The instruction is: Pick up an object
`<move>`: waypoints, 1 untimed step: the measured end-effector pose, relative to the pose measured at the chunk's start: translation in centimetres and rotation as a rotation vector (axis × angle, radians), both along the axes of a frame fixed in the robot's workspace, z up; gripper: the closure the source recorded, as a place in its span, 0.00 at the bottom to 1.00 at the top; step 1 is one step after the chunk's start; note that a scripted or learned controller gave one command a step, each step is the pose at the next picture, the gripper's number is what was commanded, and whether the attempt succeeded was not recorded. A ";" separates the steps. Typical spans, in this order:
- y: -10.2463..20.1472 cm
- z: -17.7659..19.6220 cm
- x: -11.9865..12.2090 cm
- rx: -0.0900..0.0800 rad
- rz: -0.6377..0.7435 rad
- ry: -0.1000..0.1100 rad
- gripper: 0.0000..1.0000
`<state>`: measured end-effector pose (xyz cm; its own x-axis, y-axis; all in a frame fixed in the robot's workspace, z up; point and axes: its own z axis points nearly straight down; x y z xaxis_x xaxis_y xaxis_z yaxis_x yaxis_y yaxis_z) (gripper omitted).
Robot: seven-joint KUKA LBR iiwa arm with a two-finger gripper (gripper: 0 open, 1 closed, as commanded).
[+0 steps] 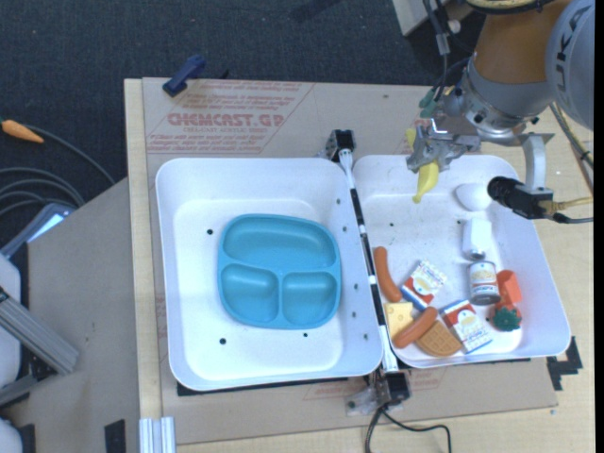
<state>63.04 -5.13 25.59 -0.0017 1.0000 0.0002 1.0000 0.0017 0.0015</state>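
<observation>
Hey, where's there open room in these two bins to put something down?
Left bin: bare white floor rings the blue tray, widest along its far and left sides. Right bin: a free patch lies mid-floor between the sausage and white bottle. The near corner is crowded with food items, and the gripper with a banana hangs over the far end.

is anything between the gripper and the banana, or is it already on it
Nothing visible stands between them. The gripper is right at the top end of the yellow banana, which hangs point-down from it above the right bin, apart from the food pile nearer the front.
</observation>
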 end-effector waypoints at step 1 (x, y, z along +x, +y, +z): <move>4.7 -0.3 -6.0 0.001 -0.001 0.004 1.00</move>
